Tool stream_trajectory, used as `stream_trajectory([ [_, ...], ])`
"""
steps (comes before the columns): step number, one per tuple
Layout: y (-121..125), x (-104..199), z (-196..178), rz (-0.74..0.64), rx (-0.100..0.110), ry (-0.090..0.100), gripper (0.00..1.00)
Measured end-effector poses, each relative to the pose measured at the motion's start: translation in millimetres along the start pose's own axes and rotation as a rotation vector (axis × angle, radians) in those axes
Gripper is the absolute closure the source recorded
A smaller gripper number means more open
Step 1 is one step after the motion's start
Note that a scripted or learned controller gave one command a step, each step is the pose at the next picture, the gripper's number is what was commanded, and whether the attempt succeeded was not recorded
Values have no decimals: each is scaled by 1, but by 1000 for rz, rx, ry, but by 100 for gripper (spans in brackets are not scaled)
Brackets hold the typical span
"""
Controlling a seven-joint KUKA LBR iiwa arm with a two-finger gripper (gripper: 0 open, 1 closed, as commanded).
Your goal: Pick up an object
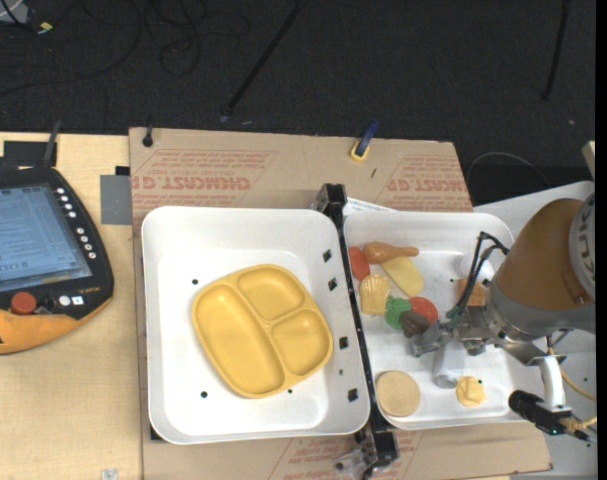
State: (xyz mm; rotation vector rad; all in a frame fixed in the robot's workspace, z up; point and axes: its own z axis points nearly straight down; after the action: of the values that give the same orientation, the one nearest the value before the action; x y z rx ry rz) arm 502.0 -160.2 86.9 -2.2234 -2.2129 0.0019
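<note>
The right bin [483, 230] holds several toy foods: an orange carrot-like piece [388, 252], a red piece [358, 263], a yellow piece [404, 276], a ridged yellow corn piece [373, 293], a green piece [397, 311], a red-brown piece [420, 316], a tan round disc [398, 392] and a small yellow lump [470, 391]. My gripper [433, 358] is low in this bin, just below the red-brown piece and above the disc. Its two grey fingers are spread open, and I see nothing between them.
The left bin [173, 238] carries a yellow divided plate [260, 328]. A black divider [345, 308] runs between the bins. The orange-banded arm [538, 268] covers the right bin's right side. A tablet-like pendant [38, 258] lies off to the left of the bench.
</note>
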Motion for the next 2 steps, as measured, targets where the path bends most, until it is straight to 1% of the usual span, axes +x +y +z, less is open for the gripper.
stream_trajectory([
  [1, -1, -3, -11, 9, 0, -1, 100],
  [2, 1, -7, -73, 2, -5, -3, 100],
])
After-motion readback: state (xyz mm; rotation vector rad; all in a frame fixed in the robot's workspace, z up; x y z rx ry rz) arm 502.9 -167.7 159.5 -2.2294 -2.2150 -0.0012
